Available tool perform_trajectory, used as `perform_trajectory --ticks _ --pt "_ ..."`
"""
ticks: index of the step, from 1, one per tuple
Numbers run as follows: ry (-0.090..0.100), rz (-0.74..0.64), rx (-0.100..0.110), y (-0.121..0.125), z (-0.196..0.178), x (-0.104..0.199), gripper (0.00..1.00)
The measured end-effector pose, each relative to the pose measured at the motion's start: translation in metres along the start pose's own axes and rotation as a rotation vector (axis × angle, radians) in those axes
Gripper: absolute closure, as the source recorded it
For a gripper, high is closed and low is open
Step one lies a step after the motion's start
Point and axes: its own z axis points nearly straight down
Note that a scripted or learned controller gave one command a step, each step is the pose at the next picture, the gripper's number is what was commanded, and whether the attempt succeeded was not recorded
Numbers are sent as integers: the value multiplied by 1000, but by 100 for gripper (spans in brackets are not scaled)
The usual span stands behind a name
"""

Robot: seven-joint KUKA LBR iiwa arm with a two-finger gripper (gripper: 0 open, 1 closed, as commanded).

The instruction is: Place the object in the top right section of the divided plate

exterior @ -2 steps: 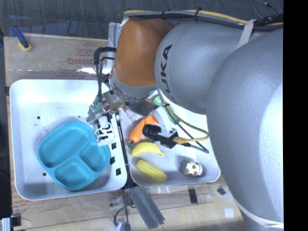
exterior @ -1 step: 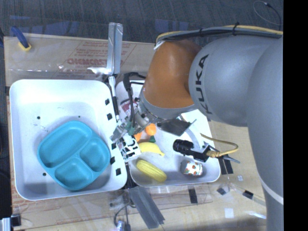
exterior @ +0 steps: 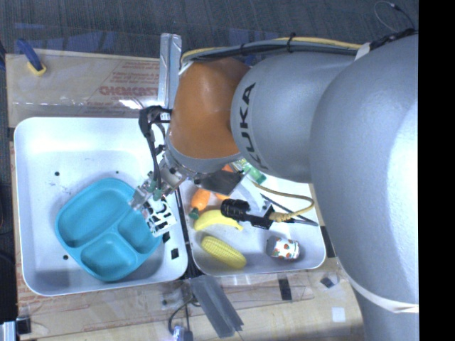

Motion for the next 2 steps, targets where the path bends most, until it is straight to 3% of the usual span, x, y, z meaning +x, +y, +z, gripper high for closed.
perform_trajectory --ticks 1,2 --pt "0 114 -1 -78 16 -57 100" --pt "0 257 -1 -17 -21 -23 100"
